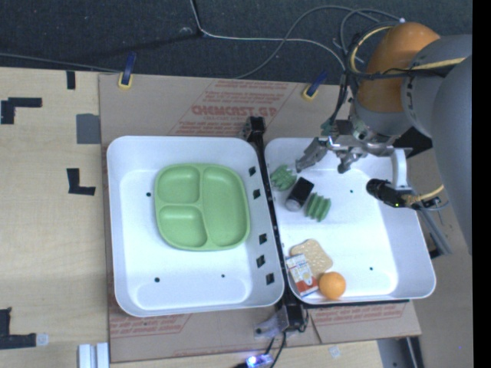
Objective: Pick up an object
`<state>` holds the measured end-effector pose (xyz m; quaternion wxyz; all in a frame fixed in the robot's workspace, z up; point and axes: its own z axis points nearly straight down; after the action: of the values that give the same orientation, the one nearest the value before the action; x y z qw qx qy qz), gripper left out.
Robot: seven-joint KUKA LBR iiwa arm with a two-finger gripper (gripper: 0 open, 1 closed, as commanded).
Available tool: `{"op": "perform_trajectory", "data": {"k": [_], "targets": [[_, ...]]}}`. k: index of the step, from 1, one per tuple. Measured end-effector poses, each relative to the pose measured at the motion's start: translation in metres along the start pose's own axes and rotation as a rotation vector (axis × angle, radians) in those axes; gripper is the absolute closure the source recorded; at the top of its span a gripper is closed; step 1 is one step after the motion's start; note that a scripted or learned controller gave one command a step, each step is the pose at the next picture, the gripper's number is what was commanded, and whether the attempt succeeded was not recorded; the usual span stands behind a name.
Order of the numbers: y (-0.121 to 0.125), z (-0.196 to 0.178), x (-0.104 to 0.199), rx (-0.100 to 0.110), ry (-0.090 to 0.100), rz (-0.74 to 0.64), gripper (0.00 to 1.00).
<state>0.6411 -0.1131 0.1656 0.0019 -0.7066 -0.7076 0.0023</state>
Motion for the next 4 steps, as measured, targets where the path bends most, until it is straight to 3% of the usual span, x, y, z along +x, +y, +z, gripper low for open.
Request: {"op": "perform_trajectory", "data": {"k": [1,2,3,4], "targets": [[0.002,0.061,-0.007,0.000,-0.001,0.000,0.00],[0.004,0.078,-0.007,-0.008,-0.001,0.000,0.00],[0.006,0.065,-0.005,-0.017,0.003,-0.002,1.00],[0.007,0.006,-0.013,-0.010,-0.001,0.001,1.00]]}}
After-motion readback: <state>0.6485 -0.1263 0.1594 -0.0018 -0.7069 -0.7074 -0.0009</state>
